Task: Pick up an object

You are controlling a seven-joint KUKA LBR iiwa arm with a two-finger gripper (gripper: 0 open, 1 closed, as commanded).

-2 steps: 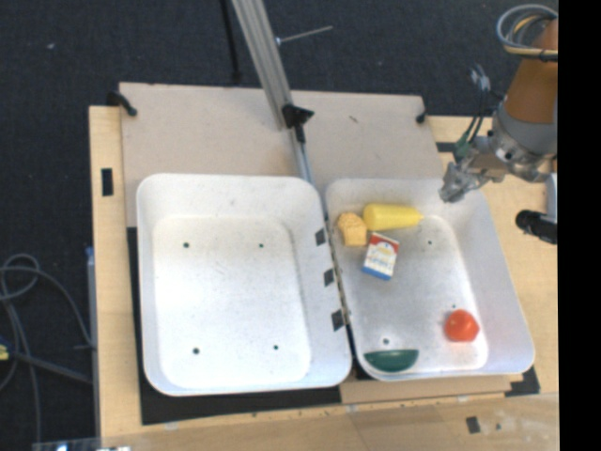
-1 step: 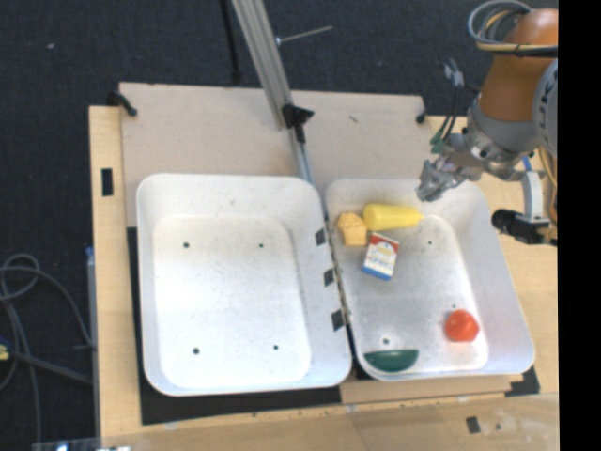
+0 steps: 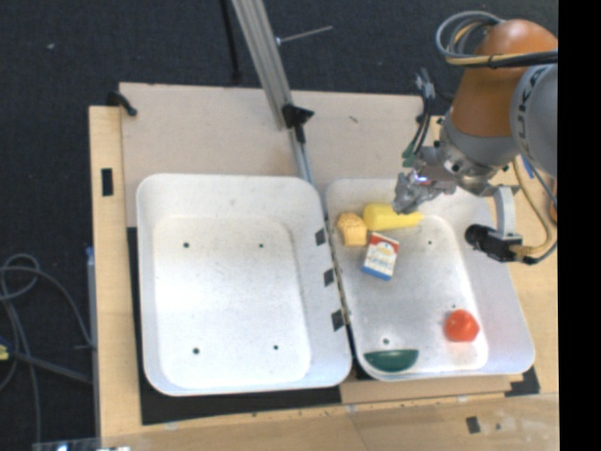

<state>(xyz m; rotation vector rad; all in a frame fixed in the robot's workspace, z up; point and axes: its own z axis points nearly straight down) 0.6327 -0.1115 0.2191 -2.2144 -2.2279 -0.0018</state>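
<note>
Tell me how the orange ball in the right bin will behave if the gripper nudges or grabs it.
The orange ball looks round and smooth, so a nudge would probably send it rolling across the bin floor. It lies apart from the other things, so nothing would stop it before the wall. Its curved sides might slip out between two fingers unless they close across its middle.

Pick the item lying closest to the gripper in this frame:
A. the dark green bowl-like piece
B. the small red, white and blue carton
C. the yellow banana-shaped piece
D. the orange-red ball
C: the gripper hangs right over the end of the yellow banana-shaped piece at the back of the right bin, while the carton, the ball and the green piece lie farther toward the front.
</note>
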